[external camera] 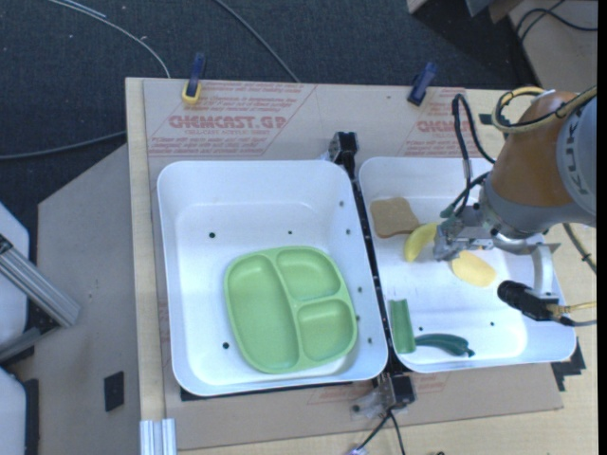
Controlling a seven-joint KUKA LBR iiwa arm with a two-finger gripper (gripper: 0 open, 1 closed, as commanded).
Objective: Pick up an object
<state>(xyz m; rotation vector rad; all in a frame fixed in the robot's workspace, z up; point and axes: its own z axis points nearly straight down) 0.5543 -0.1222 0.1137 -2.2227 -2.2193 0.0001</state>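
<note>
We found the scene evenly and brightly lit from above, with only soft, short shadows under the rim of the left bin (171,254) and beneath the arm (541,169). The white bins were close to overexposed, washing out their surfaces. The dark floor (76,74) stayed dim. Focus was moderately sharp, with slight softness at the gripper (453,245).

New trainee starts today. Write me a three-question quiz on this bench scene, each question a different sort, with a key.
1. True or false: the green divided tray lies in the right bin.
2. Which lies nearest the pincer? A) green tray B) yellow banana C) blue clamp
3. Fill in: the tan bread-like piece lies in the ____ bin.

Key: 1 false; 2 B; 3 right.
</note>
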